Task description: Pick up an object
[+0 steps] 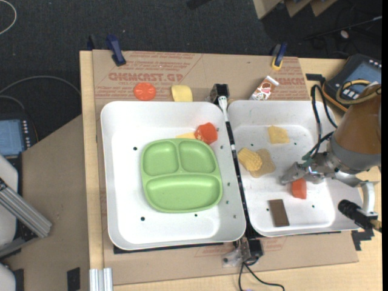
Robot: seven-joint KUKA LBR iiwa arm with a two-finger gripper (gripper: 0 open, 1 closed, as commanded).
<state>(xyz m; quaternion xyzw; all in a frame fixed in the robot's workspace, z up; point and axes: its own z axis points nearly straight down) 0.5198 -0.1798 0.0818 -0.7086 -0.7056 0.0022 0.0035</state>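
Red piece: a small orange-red object (299, 189) lies on the floor of the right bin (260, 117), toward its right side; it sits just under the gripper.
Gripper: the gripper (297, 174) hangs low over the right bin, right above the red piece; whether its fingers are apart or together cannot be told, and nothing is seen between them.
Arm: the arm (357, 139) comes in from the right, grey at the wrist with an orange band above.
Right bin, other things: a yellow corn cob (250, 159) rests against a tan slab (265, 163) near the bin's left wall; a pale yellow chunk (278, 134) lies farther back; a dark brown block (278, 212) lies near the front edge.
Left bin: the left bin (121, 162) holds a green divided tray (180, 176) in its middle; a red item (207, 133) sits at the tray's far right corner, touching a yellow bit beside it.
Surface: both bins rest side by side on a brown cardboard sheet (151, 71) with red print; an orange disc (144, 91), a yellow lump (181, 93) and a small wrapper (264, 89) lie on it behind the bins; blue clamps (115, 50) hold its far edge.
Room: dark carpet (91, 11) surrounds the bench; cables run along the floor.
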